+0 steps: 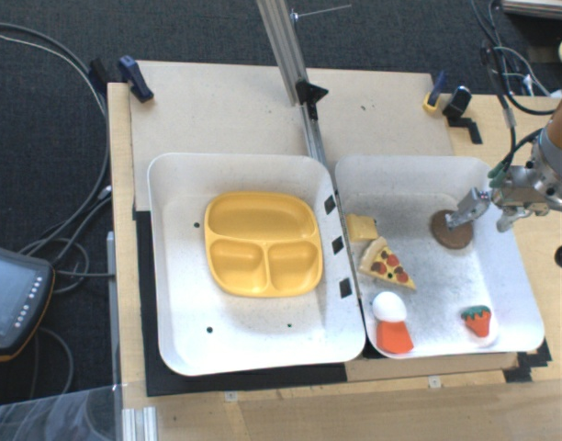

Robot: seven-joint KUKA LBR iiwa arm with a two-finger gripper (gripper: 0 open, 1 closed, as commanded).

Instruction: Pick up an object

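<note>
The right bin (501, 274) holds several toy foods: a brown round disc (451, 232), a pizza slice (387, 265), a pale yellow cheese block (360, 227), a white-and-orange piece (391, 322) and a small red strawberry-like piece (478, 321). My gripper (486, 215) hangs over the bin's right side, open, with nothing between its fingers. Its left finger (465, 210) sits just above the brown disc's upper right edge. The other finger (508, 219) is near the bin's right wall.
The left bin (171, 274) carries a yellow divided plate (263, 243). A slanted metal pole (286, 39) runs down to the divider between the bins. Clamps (455, 104) sit at the bench's back corners, and cables lie on the dark floor.
</note>
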